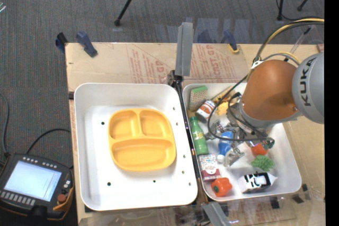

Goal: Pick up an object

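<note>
As you look down on the bench from the fixed camera, you see two shallow white bins side by side. The left bin holds one thing, a yellow divided plate lying flat near its middle. The right bin is crowded with small objects, and your arm (grey, with its orange band) reaches in over them from the right.

The gripper hangs low over the middle of the right bin, just beside a blue object and a red-orange piece. You cannot tell how its fingers stand, and nothing can be seen held between them.

Along the bin's left wall lies a green bottle. Below it sits a small red and white carton, then an orange pepper. A black and white object lies near the front, touching a green leafy piece. Toward the back you find a tan sponge-like block and a tipped can with a red label.
</note>
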You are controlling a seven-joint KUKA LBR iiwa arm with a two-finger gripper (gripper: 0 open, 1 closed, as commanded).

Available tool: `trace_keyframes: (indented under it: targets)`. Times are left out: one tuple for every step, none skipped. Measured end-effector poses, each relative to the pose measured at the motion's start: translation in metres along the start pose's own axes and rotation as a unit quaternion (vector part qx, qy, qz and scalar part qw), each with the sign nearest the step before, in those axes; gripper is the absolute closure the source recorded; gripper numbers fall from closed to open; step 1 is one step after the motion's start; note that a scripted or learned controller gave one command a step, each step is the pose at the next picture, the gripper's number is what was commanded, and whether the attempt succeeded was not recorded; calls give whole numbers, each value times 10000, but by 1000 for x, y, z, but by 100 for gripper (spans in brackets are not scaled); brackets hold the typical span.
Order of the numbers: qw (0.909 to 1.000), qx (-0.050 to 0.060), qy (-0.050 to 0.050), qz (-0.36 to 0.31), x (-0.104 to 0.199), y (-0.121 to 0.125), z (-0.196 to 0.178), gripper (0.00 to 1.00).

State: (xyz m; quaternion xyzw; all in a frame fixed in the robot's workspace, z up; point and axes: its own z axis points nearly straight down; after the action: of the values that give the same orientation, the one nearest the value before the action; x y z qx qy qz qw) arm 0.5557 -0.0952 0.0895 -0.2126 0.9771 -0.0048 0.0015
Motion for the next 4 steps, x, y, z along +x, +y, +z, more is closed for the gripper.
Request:
trace_keyframes:
  targets:
    - [9999,-33,-3,-166,21,4,1,0]
    - [9999,7,27,151,19,11,0,0]
    - [9964,-31,2,843,7,9,1,0]
    - [10000,0,5,93,-8,-2,0,0]
